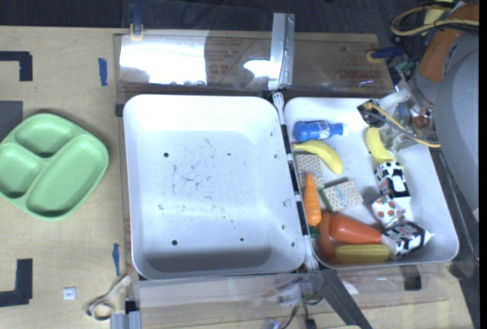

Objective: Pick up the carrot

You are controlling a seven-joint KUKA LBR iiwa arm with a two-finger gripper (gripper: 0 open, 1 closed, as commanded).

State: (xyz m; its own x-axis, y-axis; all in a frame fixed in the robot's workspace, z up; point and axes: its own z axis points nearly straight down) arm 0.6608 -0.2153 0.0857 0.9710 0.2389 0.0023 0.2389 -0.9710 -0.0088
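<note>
The carrot (311, 200) is lying in the right bin (445, 202), along its left wall, its tip pointing up toward a banana (319, 154) and its thick end reaching an orange-red pepper (351, 229). A corn cob (361, 251) is resting just below that pepper. A blue bottle (317, 129) is sitting near the bin's top. The left bin (152, 118) is sitting beside it. A green plate (49, 165) is resting on the counter (61, 53), well apart. The arm (460, 103) is hanging over the right bin's upper right corner; whether the tool is apart or together I cannot tell.
</note>
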